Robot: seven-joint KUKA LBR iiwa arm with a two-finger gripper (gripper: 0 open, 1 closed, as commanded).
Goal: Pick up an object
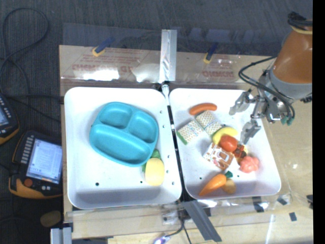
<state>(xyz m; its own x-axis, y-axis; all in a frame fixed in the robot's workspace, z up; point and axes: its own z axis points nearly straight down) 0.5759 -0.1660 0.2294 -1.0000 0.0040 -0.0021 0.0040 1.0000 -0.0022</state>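
Note:
My gripper (245, 117) hangs over the right bin's (264, 184) upper right part, fingers spread open with nothing between them. Below and left of it lies a cluster of toy food: a red tomato (228, 143) on a yellow piece (224, 133), a red-and-white carton (218, 157), a pink strawberry (249, 163), a carrot (213, 183), a hot dog (202, 108) and two patterned blocks (199, 125). One fingertip (251, 129) hovers just right of the yellow piece.
The left bin (81, 187) carries a blue divided plate (124, 132) and a yellow lemon-like toy (154, 171) at its lower right. A metal post (168, 52) rises behind the divider between the bins. A tablet and cables lie at far left.

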